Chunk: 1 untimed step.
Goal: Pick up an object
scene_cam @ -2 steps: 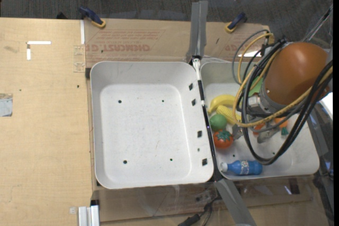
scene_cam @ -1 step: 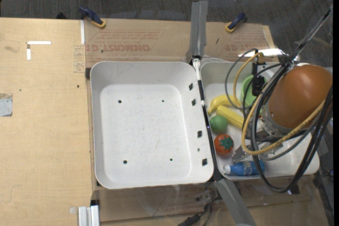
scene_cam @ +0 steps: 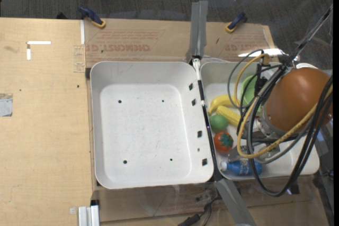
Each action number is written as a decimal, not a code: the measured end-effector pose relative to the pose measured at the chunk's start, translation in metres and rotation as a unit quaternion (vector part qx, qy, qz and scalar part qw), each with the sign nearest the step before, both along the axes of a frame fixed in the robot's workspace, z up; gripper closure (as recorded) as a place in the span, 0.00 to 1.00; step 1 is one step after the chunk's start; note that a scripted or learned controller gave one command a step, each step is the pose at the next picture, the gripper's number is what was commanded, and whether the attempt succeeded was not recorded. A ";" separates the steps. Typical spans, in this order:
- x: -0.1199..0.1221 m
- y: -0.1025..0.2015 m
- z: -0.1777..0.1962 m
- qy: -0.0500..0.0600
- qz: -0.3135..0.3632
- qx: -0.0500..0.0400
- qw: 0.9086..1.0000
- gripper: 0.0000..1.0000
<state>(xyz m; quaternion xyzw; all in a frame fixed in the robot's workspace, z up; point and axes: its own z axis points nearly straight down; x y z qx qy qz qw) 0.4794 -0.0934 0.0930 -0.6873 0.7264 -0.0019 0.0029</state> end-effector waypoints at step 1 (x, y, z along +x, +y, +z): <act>0.002 -0.005 0.002 -0.004 -0.248 0.001 0.969 0.00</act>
